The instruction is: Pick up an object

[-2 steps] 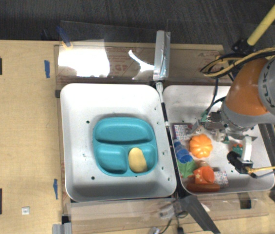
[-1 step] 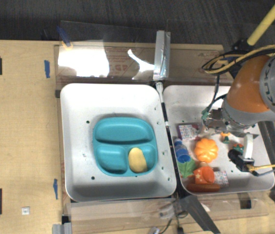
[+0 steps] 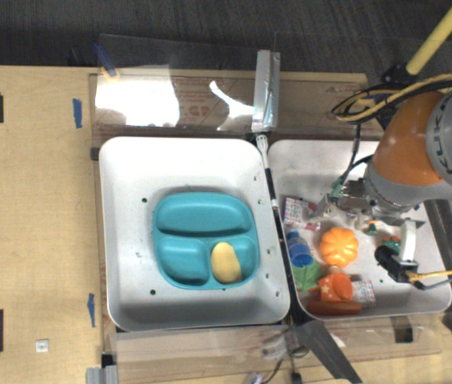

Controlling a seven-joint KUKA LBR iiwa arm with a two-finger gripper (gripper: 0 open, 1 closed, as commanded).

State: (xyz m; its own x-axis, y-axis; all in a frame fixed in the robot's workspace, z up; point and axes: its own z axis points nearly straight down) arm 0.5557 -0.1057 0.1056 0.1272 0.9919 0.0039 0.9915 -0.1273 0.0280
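The right bin holds a heap of small things. Among them are an orange pumpkin, a red-orange toy, a blue piece, a green piece and a pink-and-white packet. The grey arm with its orange band hangs over this bin from the right. Its gripper points down just above and to the right of the pumpkin, its tips hidden under the wrist. I see nothing held.
The left bin carries a teal divided tray with a yellow, egg-shaped object in its lower right compartment. Yellow and black cables loop behind the arm. A clear panel stands behind the bins.
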